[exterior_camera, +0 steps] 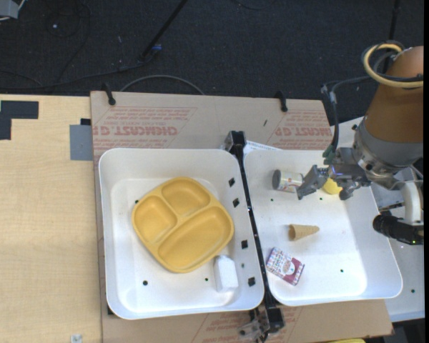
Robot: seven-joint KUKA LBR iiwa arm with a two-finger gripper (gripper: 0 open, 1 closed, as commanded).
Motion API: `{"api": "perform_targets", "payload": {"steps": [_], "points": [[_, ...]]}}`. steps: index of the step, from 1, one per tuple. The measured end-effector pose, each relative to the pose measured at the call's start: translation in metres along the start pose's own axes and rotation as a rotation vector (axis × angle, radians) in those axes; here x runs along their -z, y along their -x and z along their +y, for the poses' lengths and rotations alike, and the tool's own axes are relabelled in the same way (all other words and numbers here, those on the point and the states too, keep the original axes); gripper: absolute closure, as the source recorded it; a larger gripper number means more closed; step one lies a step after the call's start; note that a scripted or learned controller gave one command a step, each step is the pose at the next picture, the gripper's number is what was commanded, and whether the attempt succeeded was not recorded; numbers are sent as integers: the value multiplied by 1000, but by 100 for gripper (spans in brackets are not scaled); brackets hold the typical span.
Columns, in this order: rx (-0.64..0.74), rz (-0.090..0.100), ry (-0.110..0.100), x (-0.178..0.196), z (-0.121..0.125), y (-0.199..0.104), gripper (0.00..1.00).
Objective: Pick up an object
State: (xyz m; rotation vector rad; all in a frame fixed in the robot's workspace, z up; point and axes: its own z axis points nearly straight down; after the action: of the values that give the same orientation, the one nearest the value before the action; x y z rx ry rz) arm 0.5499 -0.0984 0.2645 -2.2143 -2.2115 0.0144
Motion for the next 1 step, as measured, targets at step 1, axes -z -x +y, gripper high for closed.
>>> {"api": "perform_targets", "payload": {"steps": [1], "points": [[2, -1, 11, 6, 2, 0, 0]]}}
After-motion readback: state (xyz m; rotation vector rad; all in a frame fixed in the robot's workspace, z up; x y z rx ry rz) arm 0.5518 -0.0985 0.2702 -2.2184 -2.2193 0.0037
